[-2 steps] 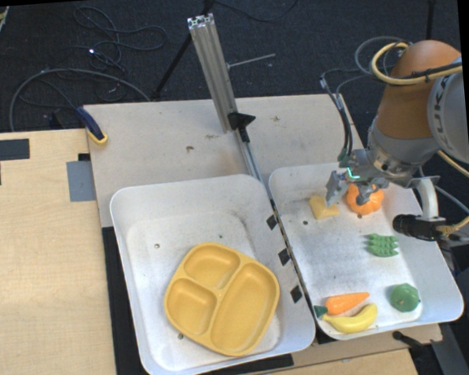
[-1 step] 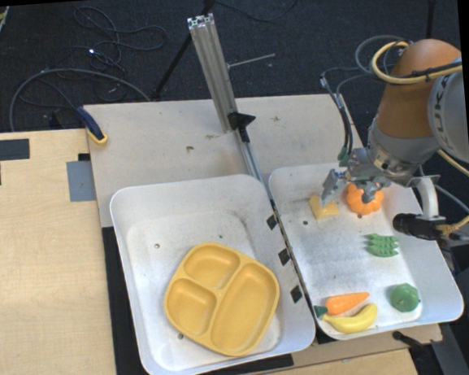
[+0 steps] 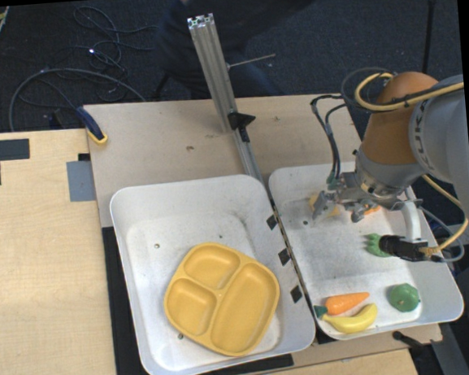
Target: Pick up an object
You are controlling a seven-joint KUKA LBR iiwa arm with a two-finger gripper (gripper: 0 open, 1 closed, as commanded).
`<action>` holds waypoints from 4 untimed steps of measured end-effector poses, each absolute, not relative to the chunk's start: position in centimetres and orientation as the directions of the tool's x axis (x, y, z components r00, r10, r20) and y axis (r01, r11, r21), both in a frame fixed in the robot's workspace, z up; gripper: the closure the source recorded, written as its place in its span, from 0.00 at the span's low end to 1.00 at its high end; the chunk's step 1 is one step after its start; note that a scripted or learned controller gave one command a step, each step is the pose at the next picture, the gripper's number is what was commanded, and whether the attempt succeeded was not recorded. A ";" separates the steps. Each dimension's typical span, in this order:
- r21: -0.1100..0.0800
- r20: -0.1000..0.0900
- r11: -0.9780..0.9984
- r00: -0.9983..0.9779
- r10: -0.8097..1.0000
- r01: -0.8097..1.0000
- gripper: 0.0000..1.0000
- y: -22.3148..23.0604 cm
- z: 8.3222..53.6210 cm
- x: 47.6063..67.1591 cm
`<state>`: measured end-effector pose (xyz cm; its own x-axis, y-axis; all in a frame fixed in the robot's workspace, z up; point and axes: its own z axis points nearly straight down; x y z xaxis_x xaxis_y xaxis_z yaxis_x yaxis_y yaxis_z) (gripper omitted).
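nearest to the camera, a toy banana (image 3: 354, 320) lies at the near edge of the right bin (image 3: 300, 187), and a toy carrot (image 3: 345, 303) lies just behind it, touching it or almost touching. to the right of these two, a green round toy (image 3: 404, 297), maybe a pepper or an apple, sits near the same near wall. further in, a small green leafy toy (image 3: 376, 244) lies close to the right side of this bin, beside a black part of the arm.

over the far half of the right bin, the gripper (image 3: 339, 202) hangs low above the white floor. something small and orange (image 3: 369, 209) shows just beside it, but i cannot tell if it is a toy. whether the gripper is apart or together, i cannot tell; nothing is clearly seen between its parts.

the left bin (image 3: 132, 232) holds a yellow divided plate (image 3: 221, 297) with three compartments, lying flat in the near half. a metal post (image 3: 219, 86) stands on the tabletop (image 3: 157, 140) behind the bins.
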<state>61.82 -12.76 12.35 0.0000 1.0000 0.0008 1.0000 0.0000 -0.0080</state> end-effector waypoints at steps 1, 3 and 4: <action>-0.001 0.000 -0.001 0.001 1.000 1.000 0.00 -12.8 10.1 61.9; 0.003 -0.001 -0.005 0.005 1.000 1.000 1.00 -13.7 16.6 62.5; 0.003 -0.001 0.000 0.000 1.000 1.000 1.00 -14.5 22.2 63.3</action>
<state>63.29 -14.48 22.19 -0.0002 1.0000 -0.0014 1.0000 0.0002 0.0033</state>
